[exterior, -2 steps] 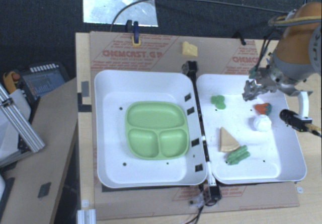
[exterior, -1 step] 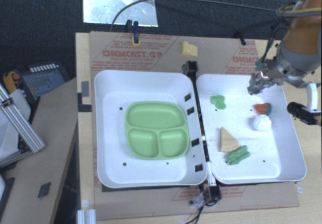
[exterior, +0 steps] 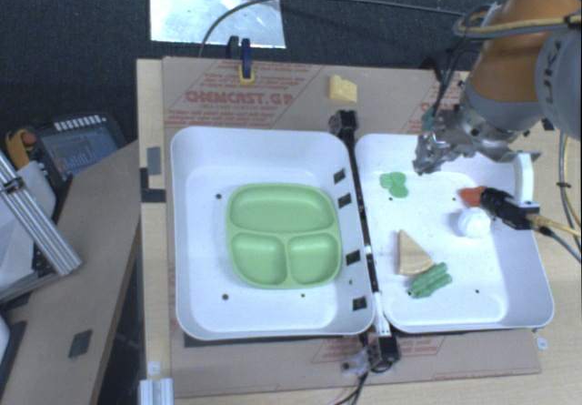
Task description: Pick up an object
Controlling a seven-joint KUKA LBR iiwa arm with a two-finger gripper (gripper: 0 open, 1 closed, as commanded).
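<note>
1. Gripper (exterior: 427, 160) hangs over the upper left part of the right bin (exterior: 523, 308), just above and right of a small flat green piece (exterior: 393, 182); whether it is clenched or released I cannot tell at this angle, and nothing is seen held in it.
2. Other candidates lie further off in the same bin: an orange-red piece (exterior: 470, 197) and a white ball (exterior: 473, 225) to the right, a tan wedge (exterior: 412, 253) and a green pod-like toy (exterior: 428, 281) lower down.
3. Left bin (exterior: 195, 239) holds a green divided plate (exterior: 282, 235).
4. Judging by this, the approach step is in hand, not the grasp.
5. Next move likely calls for a short shift towards the green piece, a straight descent, then closing.
</note>
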